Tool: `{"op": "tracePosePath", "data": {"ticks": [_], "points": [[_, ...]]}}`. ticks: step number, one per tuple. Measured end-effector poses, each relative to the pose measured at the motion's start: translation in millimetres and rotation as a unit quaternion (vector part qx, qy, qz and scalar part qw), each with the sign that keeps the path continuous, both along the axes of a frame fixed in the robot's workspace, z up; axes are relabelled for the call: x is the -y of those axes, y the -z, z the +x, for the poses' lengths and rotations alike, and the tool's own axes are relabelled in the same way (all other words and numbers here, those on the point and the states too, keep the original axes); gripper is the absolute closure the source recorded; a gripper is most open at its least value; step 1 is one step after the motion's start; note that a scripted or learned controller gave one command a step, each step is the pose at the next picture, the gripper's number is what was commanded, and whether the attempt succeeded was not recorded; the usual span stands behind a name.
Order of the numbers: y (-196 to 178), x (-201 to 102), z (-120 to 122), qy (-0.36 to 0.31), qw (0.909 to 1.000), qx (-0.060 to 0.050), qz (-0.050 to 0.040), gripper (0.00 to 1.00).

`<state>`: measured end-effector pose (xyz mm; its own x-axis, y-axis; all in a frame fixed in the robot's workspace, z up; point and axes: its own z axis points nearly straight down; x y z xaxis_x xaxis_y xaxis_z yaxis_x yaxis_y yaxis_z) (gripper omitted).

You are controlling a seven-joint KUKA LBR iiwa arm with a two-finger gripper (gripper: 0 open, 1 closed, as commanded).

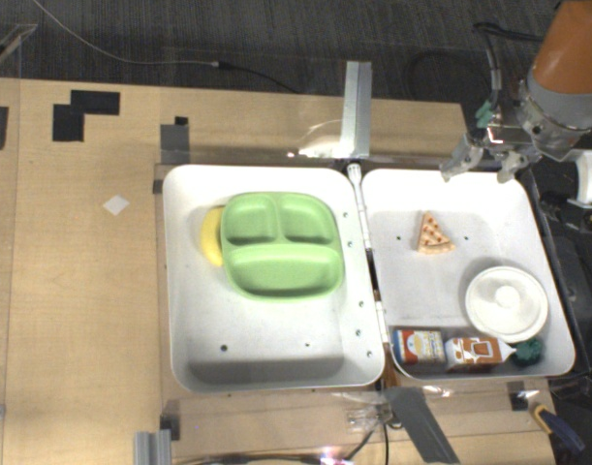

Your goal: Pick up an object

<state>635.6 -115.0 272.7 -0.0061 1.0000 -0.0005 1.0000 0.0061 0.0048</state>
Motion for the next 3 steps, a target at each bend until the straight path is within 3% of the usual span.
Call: {"op": "tracePosePath", "data": {"ticks": [1, 2, 3], "points": [[114, -19, -10, -0.020, 0.9998, -0.001, 0.0001, 0.00], [185, 9, -12, -0.059, 0.9983, 0.001, -0.0006, 0.00], [172, 9, -9, -0.059, 0.9982, 0.005, -0.0016, 1.00]]}}
